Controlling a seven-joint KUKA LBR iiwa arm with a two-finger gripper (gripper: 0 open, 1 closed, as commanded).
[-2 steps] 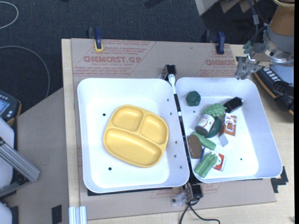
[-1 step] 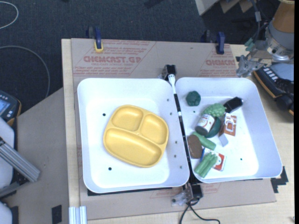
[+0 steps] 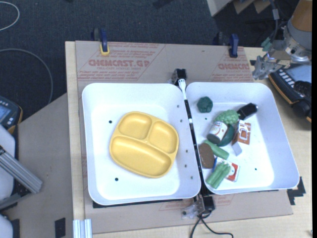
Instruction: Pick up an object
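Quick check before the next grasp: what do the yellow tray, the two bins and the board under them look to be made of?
Yellow tray: likely moulded plastic, smooth with a soft sheen, rounded compartments.
Left bin and right bin: probably thin formed white plastic, matte to satin, with rounded rims.
Board: looks like brown paper-faced sheet or cardboard, flat and dull, with red printed lettering; which of the two I cannot tell.

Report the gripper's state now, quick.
Gripper: up by the far right corner of the right bin, above the bench and not over the toys; nothing is seen in it, and open or shut cannot be told.
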